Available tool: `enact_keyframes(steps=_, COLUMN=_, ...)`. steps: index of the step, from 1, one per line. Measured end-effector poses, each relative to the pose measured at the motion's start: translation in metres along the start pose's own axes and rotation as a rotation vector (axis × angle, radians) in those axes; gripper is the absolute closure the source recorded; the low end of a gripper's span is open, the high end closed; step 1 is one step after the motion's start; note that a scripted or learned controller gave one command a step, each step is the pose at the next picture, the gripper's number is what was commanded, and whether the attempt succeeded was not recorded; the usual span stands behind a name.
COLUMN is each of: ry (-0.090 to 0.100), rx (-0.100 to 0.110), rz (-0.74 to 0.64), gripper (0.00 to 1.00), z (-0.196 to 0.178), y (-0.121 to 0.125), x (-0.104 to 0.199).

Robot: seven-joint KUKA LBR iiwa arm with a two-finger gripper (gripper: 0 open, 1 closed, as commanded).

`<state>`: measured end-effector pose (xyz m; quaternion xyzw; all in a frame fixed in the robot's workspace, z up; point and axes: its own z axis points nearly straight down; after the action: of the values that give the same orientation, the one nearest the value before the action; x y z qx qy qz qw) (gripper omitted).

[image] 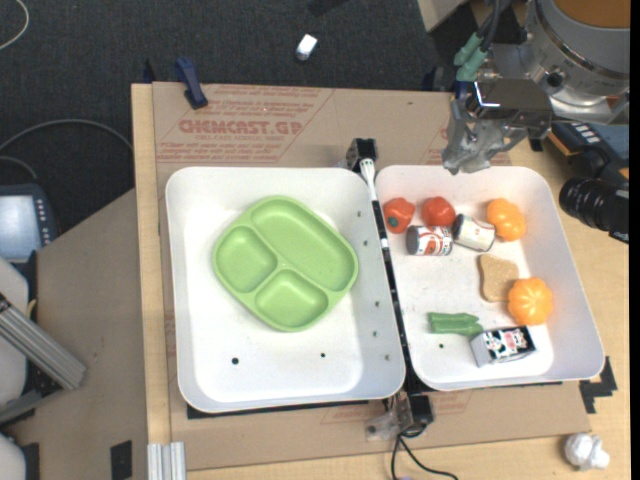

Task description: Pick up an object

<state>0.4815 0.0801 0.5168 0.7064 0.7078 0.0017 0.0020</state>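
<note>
Your gripper (468,158) hung over the far rim of the right bin (570,268); you couldn't tell its opening, and it touched nothing. The red tomatoes (418,211) lay just nearer, inside that bin.

1. Arm: enters at the upper right of the frame; grey housing, with the orange band at the top right corner.
2. Hand (468,158): hangs below the wrist in the upper right, pointing downward.
3. Nothing seen between its tips.

Robotics lab, cardboard-topped bench (250,128), 2 bins (white) (190,298)
</note>
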Motion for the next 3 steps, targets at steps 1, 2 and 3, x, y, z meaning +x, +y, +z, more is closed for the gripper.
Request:
enact_keyframes(steps=1, ry=-0.002, rx=0.019, rz=0.005, gripper=1.00, z=0.296, y=0.078, x=-0.027)
enact_keyframes(steps=2, ry=0.000, rx=0.001, rz=0.005, gripper=1.00, z=0.226, y=0.046, x=-0.059)
enact_keyframes(steps=3, ry=0.002, rx=0.012, rz=-0.002, gripper=1.00, z=0.246, y=0.006, x=-0.012)
